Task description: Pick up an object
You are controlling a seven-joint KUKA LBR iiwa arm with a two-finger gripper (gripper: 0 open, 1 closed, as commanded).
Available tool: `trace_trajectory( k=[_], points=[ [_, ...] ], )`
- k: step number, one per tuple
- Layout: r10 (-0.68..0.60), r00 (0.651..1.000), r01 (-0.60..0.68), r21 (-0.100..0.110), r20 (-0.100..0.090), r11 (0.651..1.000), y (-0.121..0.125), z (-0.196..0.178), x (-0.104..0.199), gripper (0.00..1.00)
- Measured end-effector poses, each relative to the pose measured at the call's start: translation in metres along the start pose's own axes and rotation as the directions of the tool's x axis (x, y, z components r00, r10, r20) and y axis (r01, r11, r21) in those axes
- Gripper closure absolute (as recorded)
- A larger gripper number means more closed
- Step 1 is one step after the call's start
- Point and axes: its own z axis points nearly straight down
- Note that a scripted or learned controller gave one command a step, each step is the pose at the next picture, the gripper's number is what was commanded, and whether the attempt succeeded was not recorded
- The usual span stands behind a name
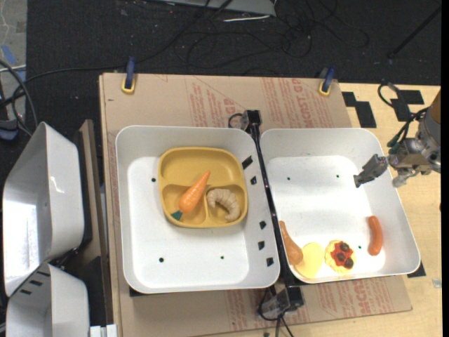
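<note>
Over the right bin's [309, 142] far right edge the gripper [387, 171] hangs with fingers spread and nothing between them, while a sausage [376, 235] lies below near the bin's right wall.

Both white bins [140, 258] look like smooth moulded plastic with a soft sheen. The yellow divided plate [168, 167] is matt plastic, and the carrot [194, 192] on it, like the sausage [376, 235] in the other bin, has the glossy, even skin of toy plastic. The desk [280, 97] is topped with flat brown cardboard, matt, printed in red. The claw [384, 168] looks like dull grey metal.
</note>
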Motion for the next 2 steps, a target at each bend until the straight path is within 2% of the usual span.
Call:
trace_trajectory(
  k=[1, 2],
  points=[
    [-0.003, 1.0, 0.003, -0.011, 0.003, 1.0, 0.002, -0.006, 0.0, 0.0],
    [-0.002, 1.0, 0.002, -0.007, 0.001, 1.0, 0.0, 0.038, 0.005, 0.0]
  ],
)
